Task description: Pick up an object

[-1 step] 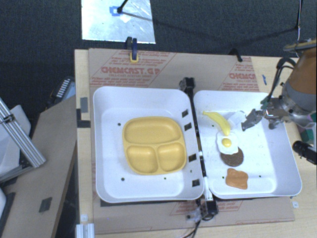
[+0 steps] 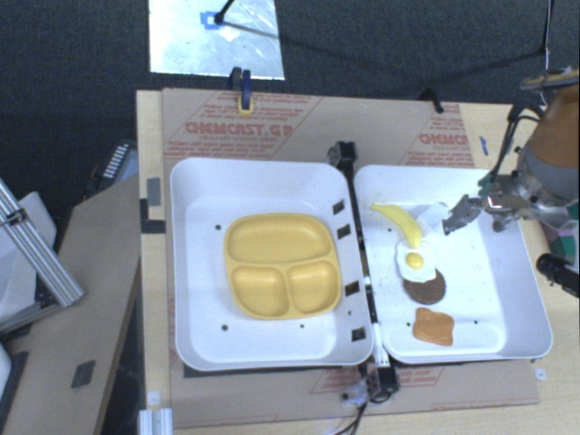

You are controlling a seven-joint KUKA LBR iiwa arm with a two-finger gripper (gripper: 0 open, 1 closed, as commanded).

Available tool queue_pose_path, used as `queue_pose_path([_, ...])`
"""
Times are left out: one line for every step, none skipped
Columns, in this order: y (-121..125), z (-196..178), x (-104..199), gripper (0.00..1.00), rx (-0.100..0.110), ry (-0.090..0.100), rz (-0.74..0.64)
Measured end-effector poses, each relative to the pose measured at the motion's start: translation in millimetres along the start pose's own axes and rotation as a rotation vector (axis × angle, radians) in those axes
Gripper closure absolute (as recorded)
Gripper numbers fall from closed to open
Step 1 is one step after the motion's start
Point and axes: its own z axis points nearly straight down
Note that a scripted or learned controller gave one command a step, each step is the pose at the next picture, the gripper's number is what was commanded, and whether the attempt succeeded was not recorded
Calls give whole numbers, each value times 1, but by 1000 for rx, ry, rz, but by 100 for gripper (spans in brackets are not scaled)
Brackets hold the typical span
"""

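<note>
The right bin (image 2: pixel 517 279) holds several toy foods. A yellow banana (image 2: pixel 401 220) lies near its back left. In front of the banana is a fried egg (image 2: pixel 412 261), which overlaps a round brown patty (image 2: pixel 424 287). A piece of toast (image 2: pixel 433 326) lies near the front. My gripper (image 2: pixel 474 223) hovers over the back right part of this bin, to the right of the banana. Its fingers are spread, one fingertip (image 2: pixel 451 225) pointing toward the banana, and nothing is between them.
The left bin (image 2: pixel 195 243) holds a yellow divided plate (image 2: pixel 276 265). A black divider with clips (image 2: pixel 353 243) runs between the bins. The arm (image 2: pixel 553 152) comes in over the right bin's far right edge. Cardboard (image 2: pixel 272 125) lies under both bins.
</note>
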Motion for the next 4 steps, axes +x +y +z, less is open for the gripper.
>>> queue_pose_path([0, 42, -4, 0, 1, 0, 2])
queue_pose_path([7, 89, -10, 0, 3, 0, 2])
queue_pose_path([10, 136, -10, 0, -5, 2, 3])
queue_pose_path([11, 124, -12, 100, -11, -4, 2])
